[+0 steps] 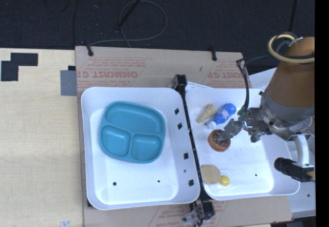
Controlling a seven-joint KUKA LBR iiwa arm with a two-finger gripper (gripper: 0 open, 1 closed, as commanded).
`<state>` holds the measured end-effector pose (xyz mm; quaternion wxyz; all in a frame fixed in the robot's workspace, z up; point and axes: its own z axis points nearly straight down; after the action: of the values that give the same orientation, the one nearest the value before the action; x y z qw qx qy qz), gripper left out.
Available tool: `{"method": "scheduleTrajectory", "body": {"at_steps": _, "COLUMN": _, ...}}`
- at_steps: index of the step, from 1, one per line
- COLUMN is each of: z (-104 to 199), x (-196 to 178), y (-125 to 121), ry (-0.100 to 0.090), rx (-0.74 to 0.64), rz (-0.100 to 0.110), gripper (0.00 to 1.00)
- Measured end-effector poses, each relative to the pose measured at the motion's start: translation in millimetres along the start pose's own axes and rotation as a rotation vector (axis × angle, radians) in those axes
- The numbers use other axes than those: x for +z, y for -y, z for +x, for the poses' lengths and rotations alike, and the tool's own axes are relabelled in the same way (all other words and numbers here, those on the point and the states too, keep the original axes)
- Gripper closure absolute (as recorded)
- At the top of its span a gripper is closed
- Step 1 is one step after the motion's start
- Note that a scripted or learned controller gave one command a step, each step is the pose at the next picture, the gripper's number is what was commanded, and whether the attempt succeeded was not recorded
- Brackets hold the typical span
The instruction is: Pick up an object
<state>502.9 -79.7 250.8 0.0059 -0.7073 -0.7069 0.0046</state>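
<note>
The pincer (226, 133) sits over the right-hand white bin (257, 182), at the end of the grey arm (288, 113) entering from the right. Its tip is directly above, or touching, a round brown object (218, 141); which of the two cannot be told. Whether the pincer is apart or together cannot be told either, as its tip is dark and small against the brown object.

Contents of the right-hand bin, relative to the pincer:
- Blue-and-white object (225, 113): just beyond the pincer, toward the far rim.
- Tan wedge-shaped object (206, 113): beyond and to the left, beside the blue-and-white object.
- Flat beige disc (209, 173): nearer the front rim, below the pincer.
- Small yellow ball (224, 181): touching the disc's right edge.

The left-hand white bin (128, 192) lies well to the left of the pincer. It contains one teal divided plate (132, 132), lying flat, with three compartments.
</note>
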Motion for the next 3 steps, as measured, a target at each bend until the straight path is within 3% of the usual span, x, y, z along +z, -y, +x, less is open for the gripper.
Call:
{"method": "scheduleTrajectory", "body": {"at_steps": 1, "z": 0, "x": -6, "y": -2, "ry": 0.001, "rx": -0.002, "rz": -0.011, "gripper": 0.00}}
{"method": "scheduleTrajectory", "body": {"at_steps": 3, "z": -7, "x": 103, "y": -7, "ry": 0.004, "rx": 0.003, "rz": -0.009, "gripper": 0.00}}
